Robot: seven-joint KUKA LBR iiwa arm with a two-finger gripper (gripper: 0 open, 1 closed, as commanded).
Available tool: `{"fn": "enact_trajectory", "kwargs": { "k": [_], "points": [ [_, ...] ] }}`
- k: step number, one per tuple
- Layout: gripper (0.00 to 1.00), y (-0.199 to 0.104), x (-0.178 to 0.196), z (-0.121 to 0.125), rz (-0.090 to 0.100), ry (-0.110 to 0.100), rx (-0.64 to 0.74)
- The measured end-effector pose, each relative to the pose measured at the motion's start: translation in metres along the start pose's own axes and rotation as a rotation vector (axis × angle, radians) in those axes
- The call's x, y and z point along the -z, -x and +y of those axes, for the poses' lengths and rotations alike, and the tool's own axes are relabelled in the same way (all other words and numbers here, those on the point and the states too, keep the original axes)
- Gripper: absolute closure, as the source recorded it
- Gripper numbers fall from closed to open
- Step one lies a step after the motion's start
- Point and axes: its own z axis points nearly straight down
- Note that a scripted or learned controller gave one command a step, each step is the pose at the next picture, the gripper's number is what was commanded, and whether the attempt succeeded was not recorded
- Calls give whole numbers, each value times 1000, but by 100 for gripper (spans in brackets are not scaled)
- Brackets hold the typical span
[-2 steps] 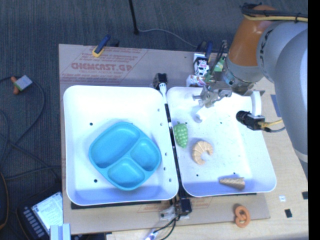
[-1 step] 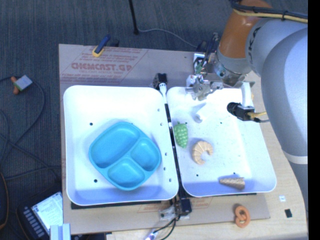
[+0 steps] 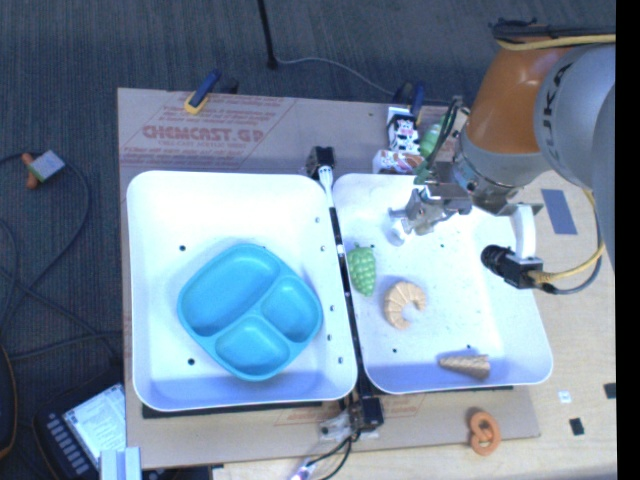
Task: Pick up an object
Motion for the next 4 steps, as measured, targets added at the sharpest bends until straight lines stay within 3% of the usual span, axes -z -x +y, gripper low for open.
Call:
{"fn": "enact_trajectory", "kwargs": {
  "k": [1, 2, 3, 4],
  "points": [
    [100, -21, 22, -56, 1, -1, 2],
    [100, -31, 44, -95, 2, -1, 2],
    [100, -15, 2, -89, 1, -3, 1],
    [100, 0, -12, -45, 1, -2, 2]
  ]
}}
